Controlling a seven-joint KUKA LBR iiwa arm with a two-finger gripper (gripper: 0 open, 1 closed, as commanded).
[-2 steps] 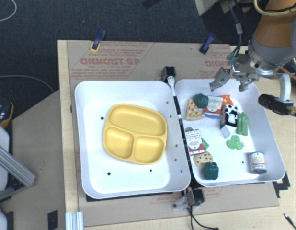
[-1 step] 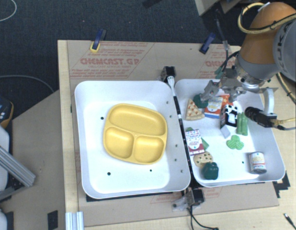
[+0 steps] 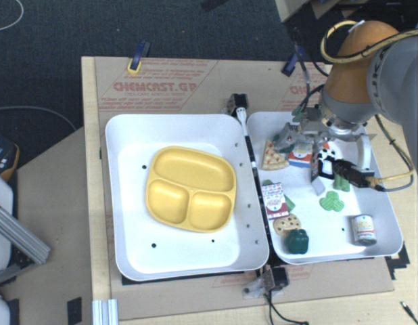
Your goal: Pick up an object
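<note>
Start at the left bin [image 3: 121, 202]: a yellow divided plate [image 3: 191, 188] fills its middle. I judge it too broad and flat for a sure pinch, so leave it. The better candidates lie in the right bin [image 3: 386, 208]. Down its 9 o'clock wall run a pizza slice [image 3: 273, 156], a small carton [image 3: 272, 196], a cookie [image 3: 287, 223] and a dark green piece [image 3: 297, 241] at 7 o'clock. A light green piece [image 3: 332, 201] sits near the centre, and a small can [image 3: 363, 229] toward 4 o'clock.

The gripper [image 3: 295, 135] hangs over the bin's 11 o'clock corner, with the pizza slice just beside it, at about 7 o'clock from it. For a clean pick, choose a thing that stands apart — the small can looks best — and come straight down over its middle. You cannot tell whether the gripper is open or closed — the wrist covers it, and the small clutter beneath is hard to make out.
</note>
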